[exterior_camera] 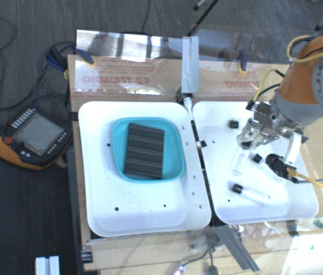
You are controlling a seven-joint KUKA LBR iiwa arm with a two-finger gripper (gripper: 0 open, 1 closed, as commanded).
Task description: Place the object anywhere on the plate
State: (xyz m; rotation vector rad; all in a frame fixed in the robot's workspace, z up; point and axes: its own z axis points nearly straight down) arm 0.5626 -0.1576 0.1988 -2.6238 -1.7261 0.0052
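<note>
Right bin (pixel 299 208), near edge: a clear tube with black cap (pixel 249 193).
On the blue plate (pixel 174 153) in the left bin (pixel 98 199) lies the dark ribbed object (pixel 144 151); whether the gripper (pixel 252 135) is open, I cannot tell.

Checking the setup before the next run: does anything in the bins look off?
Nothing stands out. The dark ridged block lies flat on the blue plate in the left bin; the claw hangs above the right bin.

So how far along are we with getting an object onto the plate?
A dark ridged block already lies on the blue plate in the left bin. The gripper hangs over the right bin, above a clear tube. Another black-capped tube remains there.
</note>
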